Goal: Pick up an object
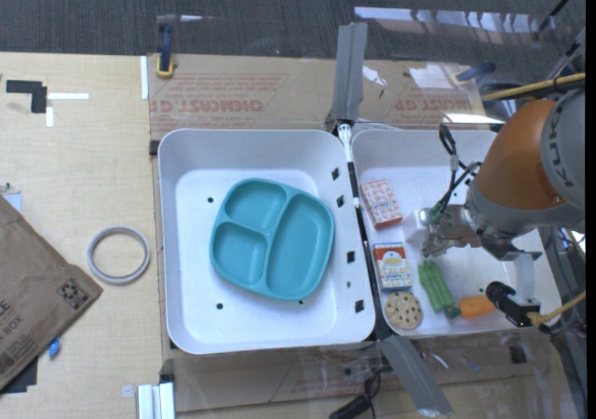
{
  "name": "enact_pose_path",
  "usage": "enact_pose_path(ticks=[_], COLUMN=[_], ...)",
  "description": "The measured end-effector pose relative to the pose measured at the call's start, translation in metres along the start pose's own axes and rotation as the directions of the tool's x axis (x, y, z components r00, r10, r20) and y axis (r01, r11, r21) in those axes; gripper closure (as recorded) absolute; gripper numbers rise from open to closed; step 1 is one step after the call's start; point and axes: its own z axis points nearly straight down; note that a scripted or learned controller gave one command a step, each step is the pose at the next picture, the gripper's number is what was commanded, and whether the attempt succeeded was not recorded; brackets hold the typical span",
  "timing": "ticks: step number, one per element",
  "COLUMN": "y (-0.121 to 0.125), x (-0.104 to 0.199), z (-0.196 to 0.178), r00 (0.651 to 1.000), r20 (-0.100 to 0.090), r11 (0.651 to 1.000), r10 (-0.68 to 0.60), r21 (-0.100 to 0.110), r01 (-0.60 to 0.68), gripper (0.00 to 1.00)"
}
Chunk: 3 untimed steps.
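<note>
gripper (434, 242) low over right bin (424, 158), above green pickle (435, 285), grip state unclear

Occlusions, right bin
Your arm (531, 166) covers the right bin's (410, 152) far-right floor and runs off the frame edge. The gripper (438, 245) is too blurred to read. The cardboard box (33, 301) is cut off at left.

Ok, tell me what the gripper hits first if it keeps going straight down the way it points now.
Most likely the green object: the gripper hangs just above its upper end in the right bin. Depth is unclear from this slanted view, so it could land on bare bin floor beside it.
</note>
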Motion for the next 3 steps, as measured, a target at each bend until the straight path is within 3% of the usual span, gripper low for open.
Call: enact_pose_path(ticks=[1, 2, 3], y=[0.000, 0.020, -0.006], x=[0.000, 0.029, 0.012], z=[0.000, -0.088, 0.008], r00=[1.000, 0.965, 0.999], r20=[0.000, 0.002, -0.001], r11=[1.000, 0.965, 0.999], r10=[0.000, 0.260, 0.038], r21=[0.000, 0.006, 0.000], r01=[0.000, -0.260, -0.038], gripper=[0.00, 0.00, 0.00])
